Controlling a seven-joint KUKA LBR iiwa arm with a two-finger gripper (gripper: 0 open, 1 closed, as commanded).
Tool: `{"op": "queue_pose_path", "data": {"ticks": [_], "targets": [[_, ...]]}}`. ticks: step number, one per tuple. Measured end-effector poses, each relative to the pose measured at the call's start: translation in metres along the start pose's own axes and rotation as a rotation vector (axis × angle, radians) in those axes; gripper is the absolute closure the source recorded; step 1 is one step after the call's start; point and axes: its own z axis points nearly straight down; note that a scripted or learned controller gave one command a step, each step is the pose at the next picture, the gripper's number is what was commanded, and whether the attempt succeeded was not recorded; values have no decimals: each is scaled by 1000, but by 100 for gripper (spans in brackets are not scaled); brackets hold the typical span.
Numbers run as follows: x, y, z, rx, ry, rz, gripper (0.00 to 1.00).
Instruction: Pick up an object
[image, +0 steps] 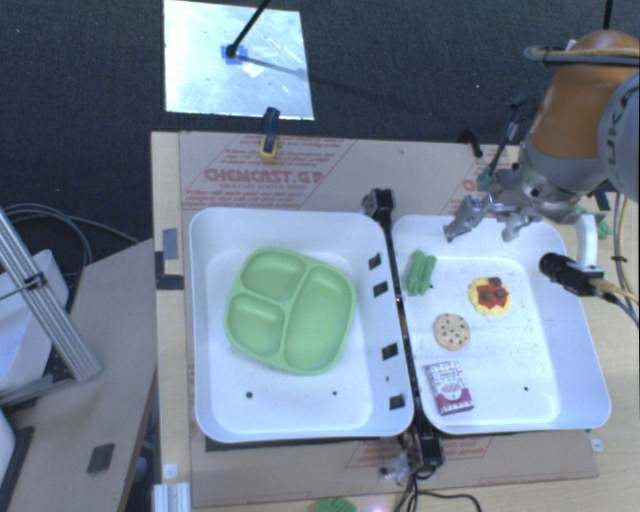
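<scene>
Objects available for picking are located in the right bin (575, 400): green toy beans (420, 271), a toy pizza (490, 296), a toy cookie (451, 331) and a small red-and-white packet (450, 387). Taking the pizza as landmark, the beans are found to its left, the cookie below and to its left, and the packet further below the cookie. The gripper (492, 220) is seen above the pizza, over the bin's far rim, with both fingers spread apart and nothing held between them. A green divided plate (290, 310) is seated in the left bin (215, 400). Several failures are judged possible. All four items are low and flat, so the fingers may be closed above them. A descent from the present position may be stopped by the rim.
</scene>
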Motion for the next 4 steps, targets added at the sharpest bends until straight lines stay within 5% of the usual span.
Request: {"op": "queue_pose_path", "data": {"ticks": [1,2,3,4], "targets": [[-103,35,48,-1,-5,8,0],[-52,36,46,-1,0,-4,0],[-118,-19,152,4,1,10,0],[-114,-12,133,-12,-3,1,100]]}}
